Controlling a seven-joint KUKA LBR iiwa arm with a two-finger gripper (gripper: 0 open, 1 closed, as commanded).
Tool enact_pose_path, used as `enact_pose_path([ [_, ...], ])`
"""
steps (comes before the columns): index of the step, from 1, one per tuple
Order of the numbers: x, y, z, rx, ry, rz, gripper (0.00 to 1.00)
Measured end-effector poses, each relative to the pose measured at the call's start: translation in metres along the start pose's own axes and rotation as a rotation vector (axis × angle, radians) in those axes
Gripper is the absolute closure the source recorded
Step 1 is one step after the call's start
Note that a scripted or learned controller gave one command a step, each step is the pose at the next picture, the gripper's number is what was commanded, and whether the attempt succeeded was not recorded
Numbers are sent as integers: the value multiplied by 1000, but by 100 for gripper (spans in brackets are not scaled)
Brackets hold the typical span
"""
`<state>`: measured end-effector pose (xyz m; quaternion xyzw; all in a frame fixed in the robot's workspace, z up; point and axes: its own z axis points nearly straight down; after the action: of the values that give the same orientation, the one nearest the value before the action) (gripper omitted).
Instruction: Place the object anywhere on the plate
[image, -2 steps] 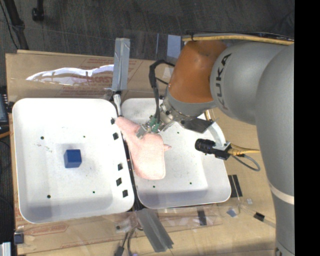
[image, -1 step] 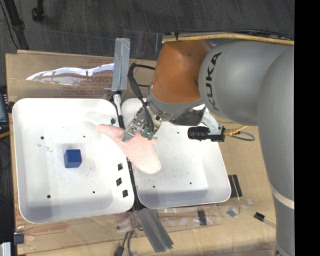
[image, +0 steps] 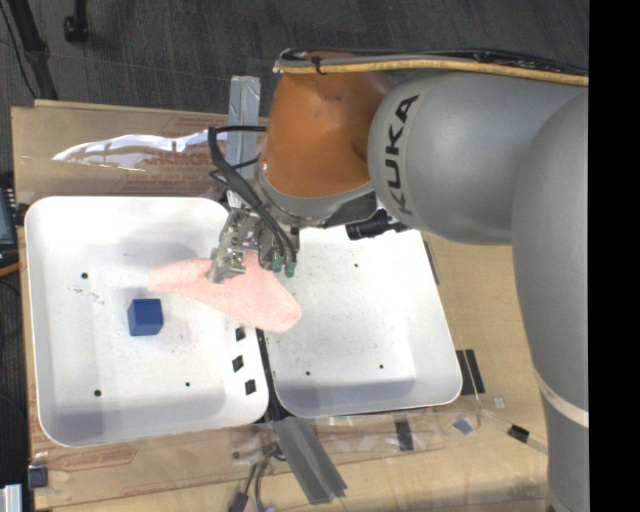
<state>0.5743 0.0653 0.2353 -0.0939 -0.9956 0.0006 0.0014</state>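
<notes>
The gripper (image: 236, 258) hung low over the seam between the two white bins, its metal fingers (image: 226, 264) pointing down onto a pink plate (image: 248, 295). The plate lay flat and slanted across the raised rims where the bins met, one end reaching away to the gripper's left into the left bin (image: 60, 300), the wider end just below and to the right of the gripper, over the edge of the right bin (image: 400, 330). The fingertips appeared to touch or pinch the plate's upper edge, but whether they stood apart or together could not be told from this angle.

A small blue cube (image: 145, 316) sat on the floor of the left bin, well to the left of the gripper and a little below it, near the plate's thin end but apart from it. It was not on the plate.

Behind the gripper rose the arm (image: 470, 160), grey with its orange band directly above the wrist.
</notes>
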Motion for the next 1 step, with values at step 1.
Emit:
enact_pose_path([
  [1,1,51,3,-1,-3,-194,100],
])
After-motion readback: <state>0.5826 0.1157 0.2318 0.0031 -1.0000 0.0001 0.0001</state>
